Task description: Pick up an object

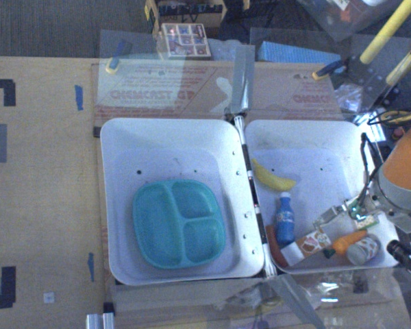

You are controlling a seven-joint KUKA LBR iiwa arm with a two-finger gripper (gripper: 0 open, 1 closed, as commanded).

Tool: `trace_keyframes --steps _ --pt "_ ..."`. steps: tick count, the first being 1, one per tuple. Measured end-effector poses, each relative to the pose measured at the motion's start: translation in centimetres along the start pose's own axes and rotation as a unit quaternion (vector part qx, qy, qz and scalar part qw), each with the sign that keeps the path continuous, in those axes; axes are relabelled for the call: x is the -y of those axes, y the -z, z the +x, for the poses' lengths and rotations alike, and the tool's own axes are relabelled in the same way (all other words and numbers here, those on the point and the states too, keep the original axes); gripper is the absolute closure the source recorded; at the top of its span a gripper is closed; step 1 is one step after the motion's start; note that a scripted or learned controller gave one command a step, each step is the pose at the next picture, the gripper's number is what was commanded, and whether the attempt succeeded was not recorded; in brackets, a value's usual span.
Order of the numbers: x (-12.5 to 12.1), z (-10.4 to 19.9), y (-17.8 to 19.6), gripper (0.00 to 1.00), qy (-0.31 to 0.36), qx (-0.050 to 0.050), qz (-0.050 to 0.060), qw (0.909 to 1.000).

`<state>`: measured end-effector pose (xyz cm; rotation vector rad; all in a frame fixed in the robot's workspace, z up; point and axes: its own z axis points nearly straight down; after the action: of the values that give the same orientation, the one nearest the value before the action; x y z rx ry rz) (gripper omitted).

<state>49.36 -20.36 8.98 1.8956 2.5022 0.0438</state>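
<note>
Two white bins are seen side by side, and the right bin (308, 139) is taken here as the landmark. A yellow banana (274, 178) lies against its left wall, towards the middle. Just below the banana, a blue bottle (284, 219) with a white cap is lying lengthwise near the same wall. At the front edge of this bin a small cluster is gathered: a reddish-brown item (277, 253) in the front left corner, a small printed carton (314, 242) beside it, an orange carrot-like piece (348, 240) to the right of the carton, and a grey rounded object (362, 251) in the front right corner. To the left of the right bin, the left bin (123, 149) is occupied by a teal divided plate (179, 223).

The gripper (349, 211) is positioned low over the front right part of the right bin, just above the carrot-like piece and the carton, with the orange-banded arm (405, 166) coming in over the bin's right wall. How the jaws are set cannot be told, since the metal parts at the wrist are too small and cluttered to be read. Nothing is seen to be lifted clear of the bin floor.

The task is therefore judged as barely under way: an approach to the front cluster appears to be made, but a grasp and a lift are not yet shown, and both are left to be done.
</note>
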Motion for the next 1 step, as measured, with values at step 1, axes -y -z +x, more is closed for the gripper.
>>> trace_keyframes --steps 1 --pt "-7.03 6.19 -0.49 0.00 -0.071 0.010 0.007 0.9974"
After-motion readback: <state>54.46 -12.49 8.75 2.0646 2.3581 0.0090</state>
